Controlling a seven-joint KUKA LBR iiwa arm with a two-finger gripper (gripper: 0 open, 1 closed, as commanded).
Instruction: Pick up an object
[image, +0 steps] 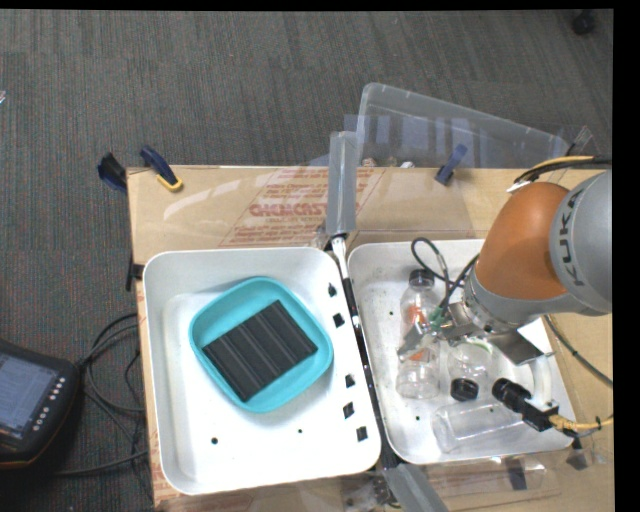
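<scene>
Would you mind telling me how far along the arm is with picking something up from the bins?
Done: the arm has reached into the right bin, and its claw is low among the clear bottles. In hand: it looks like a grasp attempt, but nothing is visibly held. Left: closing on an item and lifting it. The teal tray lies in the left bin.

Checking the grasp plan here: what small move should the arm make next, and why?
Probably a short, straight descent. The end effector hangs low in the right bin, right among the clear plastic bottles, and I see nothing held between its fingers. The teal tray lies far off in the left bin.
</scene>
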